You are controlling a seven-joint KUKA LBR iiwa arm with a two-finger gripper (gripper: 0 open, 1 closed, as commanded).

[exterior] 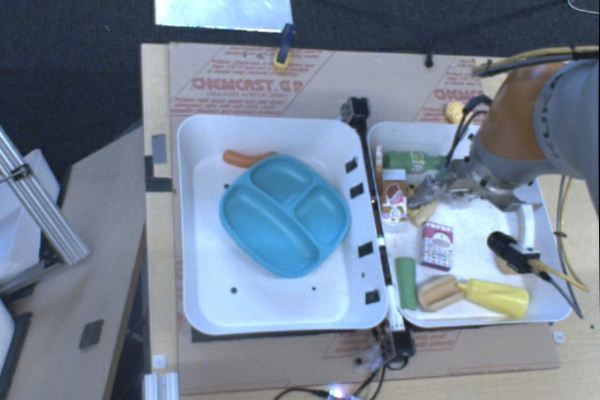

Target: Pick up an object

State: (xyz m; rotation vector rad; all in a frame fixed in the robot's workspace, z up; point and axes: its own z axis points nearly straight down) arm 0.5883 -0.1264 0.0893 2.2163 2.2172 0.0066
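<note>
My gripper (425, 194) hangs low over the upper left part of the right bin (553, 300). Directly under and beside it lie a white carton with a red picture (394, 200) and a small tan piece (427, 213). A green box (409, 161) lies just behind the gripper. Nearer the front are a pink and red box (438, 245), a green cylinder (405, 282), a brown bun (438, 292) and a yellow piece (497, 296). I see nothing lifted by the gripper.
The left bin (202, 286) holds a blue divided plate (284, 214) with an orange sausage-like piece (246, 158) behind it. A black-clipped divider (367, 201) separates the bins. The grey and orange arm (534, 131) covers the right bin's back right.
</note>
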